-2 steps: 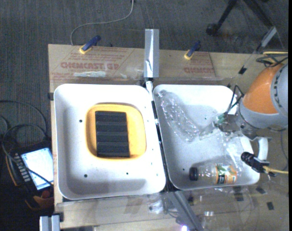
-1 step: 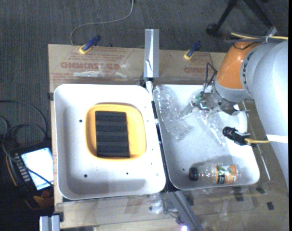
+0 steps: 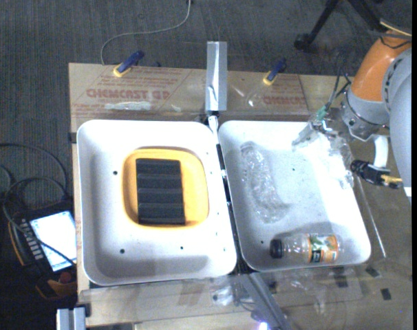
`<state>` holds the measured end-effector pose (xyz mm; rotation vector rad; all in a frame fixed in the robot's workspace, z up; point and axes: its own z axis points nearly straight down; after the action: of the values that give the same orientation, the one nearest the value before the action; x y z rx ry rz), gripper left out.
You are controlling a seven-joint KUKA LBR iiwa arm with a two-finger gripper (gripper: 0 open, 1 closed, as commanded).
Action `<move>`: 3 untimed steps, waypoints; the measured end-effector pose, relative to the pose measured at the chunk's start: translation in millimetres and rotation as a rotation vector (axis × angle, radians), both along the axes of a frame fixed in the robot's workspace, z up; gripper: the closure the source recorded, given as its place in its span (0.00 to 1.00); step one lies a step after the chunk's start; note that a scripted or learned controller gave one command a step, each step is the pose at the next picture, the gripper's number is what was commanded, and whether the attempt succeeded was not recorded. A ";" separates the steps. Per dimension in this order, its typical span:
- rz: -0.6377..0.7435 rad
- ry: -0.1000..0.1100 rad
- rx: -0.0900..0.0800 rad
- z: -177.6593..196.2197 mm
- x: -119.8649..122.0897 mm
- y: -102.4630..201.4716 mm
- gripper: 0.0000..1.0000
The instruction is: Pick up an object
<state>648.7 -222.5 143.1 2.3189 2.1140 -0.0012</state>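
In the camera view, the gripper [image 3: 317,130] is hanging over the upper right corner of the right bin [image 3: 360,215]; I cannot tell its state. The small bottle [image 3: 306,247] is lying on its side near the bin's lower wall, well apart from it, with a crumpled clear bottle [image 3: 259,181] nearer. The arm is seemingly positioning for an approach; next it needs centring over one object.

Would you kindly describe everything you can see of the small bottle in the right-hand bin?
The bottle lies on its side near the front wall of the right bin. It looks like clear plastic with a dark cap pointing left toward the bin divider and an orange-and-green label around its body. It rests on the bin floor, apart from the crumpled clear plastic farther back.
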 end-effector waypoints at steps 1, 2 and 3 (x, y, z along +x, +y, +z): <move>0.028 0.005 0.003 1.3 -18.2 106.1 0.00; 0.082 0.005 0.000 14.3 -56.7 41.4 0.00; 0.202 0.005 0.006 -21.6 -129.9 62.7 0.00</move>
<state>518.7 -159.7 121.4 2.0984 2.3431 -0.0003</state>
